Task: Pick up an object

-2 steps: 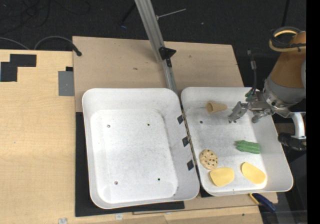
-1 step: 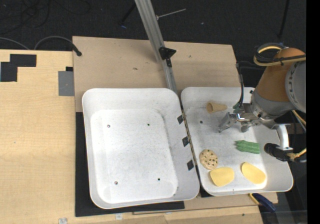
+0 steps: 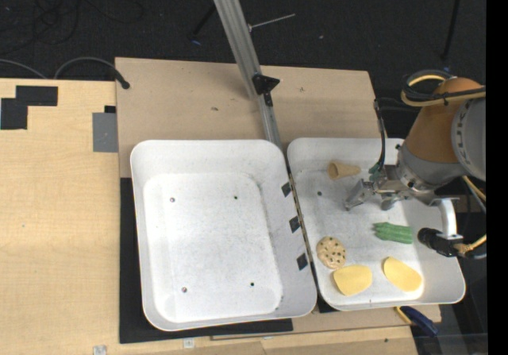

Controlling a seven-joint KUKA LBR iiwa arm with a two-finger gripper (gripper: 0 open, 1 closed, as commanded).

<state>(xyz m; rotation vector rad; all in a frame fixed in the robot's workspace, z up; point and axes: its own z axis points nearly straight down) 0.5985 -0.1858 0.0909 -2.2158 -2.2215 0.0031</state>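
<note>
hand (image 3: 367, 194) hung low in right bin (image 3: 444, 291), grip state unclear | tan cone (image 3: 344, 170) just beside | green piece (image 3: 394, 233), cookie (image 3: 331, 251), two yellow chips (image 3: 352, 279) nearby

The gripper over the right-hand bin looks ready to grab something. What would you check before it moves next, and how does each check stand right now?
1. Gripper over the right bin: ok.
2. Fingers holding nothing: ok, no object between them.
3. Green object within reach, lying just beside the gripper: ok.
4. Tan cone free of the gripper: ok.
5. Cookie and two yellow pieces away from the gripper: ok.
6. Gripper centred over one target: not ok.
</note>
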